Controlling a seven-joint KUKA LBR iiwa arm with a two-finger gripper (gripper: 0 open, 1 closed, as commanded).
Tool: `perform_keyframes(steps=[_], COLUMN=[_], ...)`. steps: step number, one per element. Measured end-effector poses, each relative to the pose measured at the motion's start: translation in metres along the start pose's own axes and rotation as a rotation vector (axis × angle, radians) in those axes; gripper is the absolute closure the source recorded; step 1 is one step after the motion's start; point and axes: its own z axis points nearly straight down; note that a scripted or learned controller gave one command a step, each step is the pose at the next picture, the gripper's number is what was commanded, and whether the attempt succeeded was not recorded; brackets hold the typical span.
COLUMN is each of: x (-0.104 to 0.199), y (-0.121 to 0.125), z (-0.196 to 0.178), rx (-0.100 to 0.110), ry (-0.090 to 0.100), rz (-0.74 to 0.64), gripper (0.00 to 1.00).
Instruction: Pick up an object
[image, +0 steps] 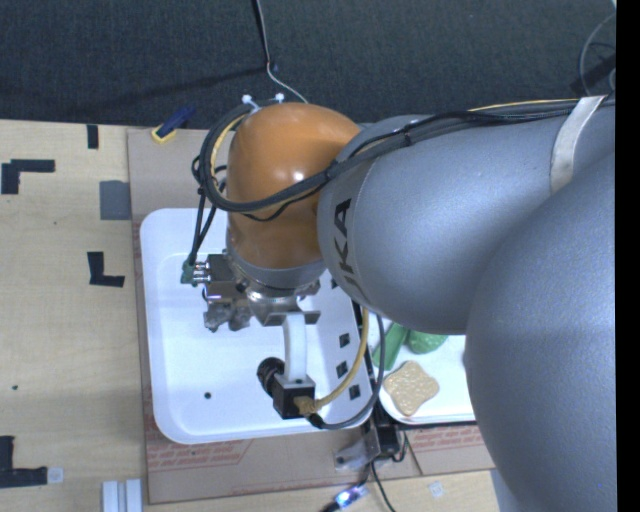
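Arm: You see the grey arm (480, 230) filling the right half of the frame, reaching in toward the centre, its orange band (280, 160) domed at upper centre.

Claw: The claw (228, 312) hangs just under the orange band, over the upper middle of the left-hand bin. You look almost straight down on it, and the wrist hides most of it.

Claw state: You cannot tell whether it is apart or together, and you see no object in it.

Left-hand bin: The white left-hand bin (180, 260) sits at centre-left of the frame. Its floor shows bare white around the claw, with one dark speck (207, 394) toward its lower left.

Right-hand bin: A corner of the right-hand bin (450, 405) shows at lower right, below the arm.

Green object: The green object (428, 342) lies in the right-hand bin, partly covered by the arm, well apart from the claw.

Tan object: The tan object (410, 388), flat and lobed, lies just below the green one, close to that bin's left rim.

Counter: The pale wooden counter (60, 330) spreads across the left of the frame, with black marks (100, 270) on it. A cardboard sheet (160, 170) lies under the bins.
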Motion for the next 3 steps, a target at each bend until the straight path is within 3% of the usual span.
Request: perform_keyframes(steps=[1, 2, 3], x=[0.0, 0.0, -0.001], y=[0.002, 0.0, -0.001], z=[-0.121, -0.022, -0.279], rx=[-0.018, 0.002, -0.024], ry=[0.01, -0.001, 0.013], rz=[-0.002, 0.0, -0.003], gripper=[1.0, 1.0, 1.0])
